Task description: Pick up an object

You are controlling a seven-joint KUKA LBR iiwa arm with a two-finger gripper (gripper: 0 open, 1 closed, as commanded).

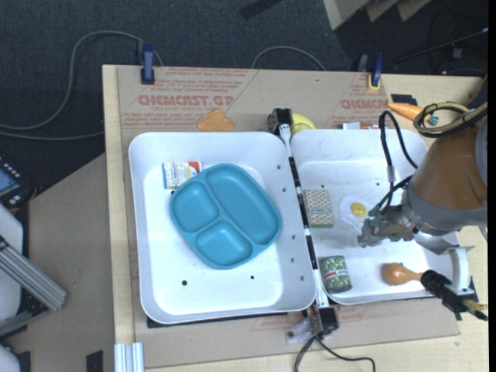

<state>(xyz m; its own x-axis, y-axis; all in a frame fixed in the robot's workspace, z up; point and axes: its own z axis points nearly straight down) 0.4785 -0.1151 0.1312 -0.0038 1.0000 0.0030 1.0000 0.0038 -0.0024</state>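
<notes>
While no single object is named, the candidates lie in the right bin [341, 147]: a small yellow disc [357, 208] nearest the gripper [374, 231], a beige sponge-like block [318, 208] by the bin's left wall, a green patterned can [335, 273] at its near left corner, and an orange-brown pear-shaped toy [398, 273] near the front edge. Hanging low over the middle of this bin, the gripper sits just right of the yellow disc and apart from it; its dark tip looks narrow, but whether it is spread or closed cannot be told, and nothing is seen held. A descent from here could likely land on bare floor between disc and pear toy, closing on nothing, or clip the flat disc and skid it away, since it offers little to pinch. Left of this, the left bin [147, 208] holds a blue divided tray [225, 214] with a small white packet [180, 173] at its far left edge
</notes>
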